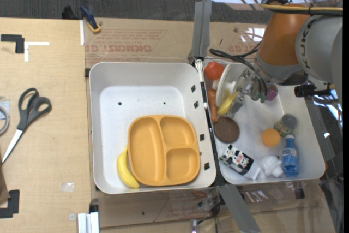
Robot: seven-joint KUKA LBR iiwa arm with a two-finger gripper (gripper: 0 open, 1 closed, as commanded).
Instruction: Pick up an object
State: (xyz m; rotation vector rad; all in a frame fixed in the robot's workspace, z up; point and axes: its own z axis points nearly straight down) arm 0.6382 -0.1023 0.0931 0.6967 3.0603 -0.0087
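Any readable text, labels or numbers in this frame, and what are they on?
Red print on the flattened brown cardboard sheet behind the left white bin: upside down and blurred, not reliably readable.
Label on the small blue bottle: too small.
Black-and-white cow-patterned packet: no legible words.

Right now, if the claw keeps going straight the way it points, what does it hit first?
The claw points down and toward the left wall of the right bin. First in line looks like the yellow object at its tip, with the brown disc just beyond. Depth is unclear from this slanted view.
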